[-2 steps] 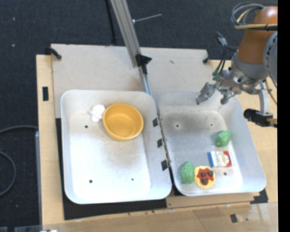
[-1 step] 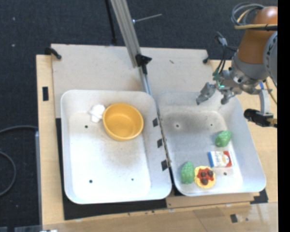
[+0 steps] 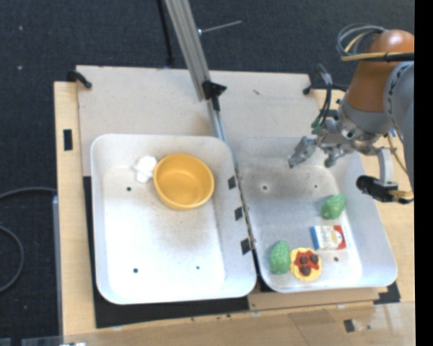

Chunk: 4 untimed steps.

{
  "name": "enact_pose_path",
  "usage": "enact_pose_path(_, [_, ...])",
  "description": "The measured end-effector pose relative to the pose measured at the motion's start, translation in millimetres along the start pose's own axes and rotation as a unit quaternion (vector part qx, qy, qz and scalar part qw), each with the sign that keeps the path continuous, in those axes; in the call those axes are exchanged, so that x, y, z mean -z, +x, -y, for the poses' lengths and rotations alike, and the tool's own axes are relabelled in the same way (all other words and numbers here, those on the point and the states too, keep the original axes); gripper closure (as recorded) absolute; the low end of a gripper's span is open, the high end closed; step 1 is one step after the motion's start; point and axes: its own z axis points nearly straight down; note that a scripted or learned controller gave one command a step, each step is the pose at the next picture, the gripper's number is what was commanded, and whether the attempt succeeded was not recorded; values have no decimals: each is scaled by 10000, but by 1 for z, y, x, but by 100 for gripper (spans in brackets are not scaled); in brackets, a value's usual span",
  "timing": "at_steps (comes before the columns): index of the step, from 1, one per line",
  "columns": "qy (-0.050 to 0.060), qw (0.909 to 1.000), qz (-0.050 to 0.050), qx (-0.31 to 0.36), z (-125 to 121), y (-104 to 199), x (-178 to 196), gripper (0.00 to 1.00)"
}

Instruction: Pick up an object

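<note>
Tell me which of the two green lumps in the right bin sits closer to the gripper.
The upper green lump, near the bin's right wall just above the small white carton. The other green lump lies at the bin's near edge beside the yellow piece, farther from the gripper.

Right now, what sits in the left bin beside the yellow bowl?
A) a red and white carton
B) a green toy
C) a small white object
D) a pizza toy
C: a small white object touches the yellow bowl at its upper left in the left bin.
</note>
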Motion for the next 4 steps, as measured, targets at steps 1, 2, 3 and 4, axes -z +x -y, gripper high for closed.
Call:
enact_pose_path(1, [0,10000,3,-5,-2,-7,-44,0])
enact_pose_path(2, [-6,10000,2,-7,-2,-9,-65,0])
enact_pose_path(3, [-34,10000,16,3,-4,-10,-51,100])
enact_pose_path(4, [-51,10000,-15,-2,-6,-11,-7,100])
